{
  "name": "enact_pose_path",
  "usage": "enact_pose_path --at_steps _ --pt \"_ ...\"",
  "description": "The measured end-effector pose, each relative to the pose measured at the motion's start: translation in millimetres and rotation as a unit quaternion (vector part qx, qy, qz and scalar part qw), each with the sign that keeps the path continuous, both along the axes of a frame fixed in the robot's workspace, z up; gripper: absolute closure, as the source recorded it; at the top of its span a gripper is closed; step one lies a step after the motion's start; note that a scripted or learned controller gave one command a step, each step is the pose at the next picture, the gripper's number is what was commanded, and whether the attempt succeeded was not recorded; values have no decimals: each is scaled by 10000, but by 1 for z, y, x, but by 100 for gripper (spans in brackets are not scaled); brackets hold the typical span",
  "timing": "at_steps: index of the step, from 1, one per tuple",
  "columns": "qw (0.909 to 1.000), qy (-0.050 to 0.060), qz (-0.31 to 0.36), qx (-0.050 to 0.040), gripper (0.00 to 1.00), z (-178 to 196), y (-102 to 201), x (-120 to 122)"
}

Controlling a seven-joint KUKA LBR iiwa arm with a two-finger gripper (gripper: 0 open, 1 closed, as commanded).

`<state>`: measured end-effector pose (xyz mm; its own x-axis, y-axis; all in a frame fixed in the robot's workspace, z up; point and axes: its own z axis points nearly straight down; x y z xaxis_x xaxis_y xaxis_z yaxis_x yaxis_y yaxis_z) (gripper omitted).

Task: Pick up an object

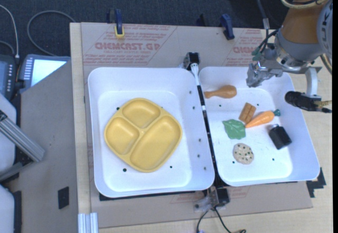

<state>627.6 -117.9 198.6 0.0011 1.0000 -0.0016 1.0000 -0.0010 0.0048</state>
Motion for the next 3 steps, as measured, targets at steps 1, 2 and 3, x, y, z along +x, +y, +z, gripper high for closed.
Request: enact_pose_path --at_steps 1,2,3 --pt "10000 0 9 1 100 32 0 1" --pt "10000 37 21 17 100 41 46 -22" --pt "10000 40 23 15 100 40 86 -47"
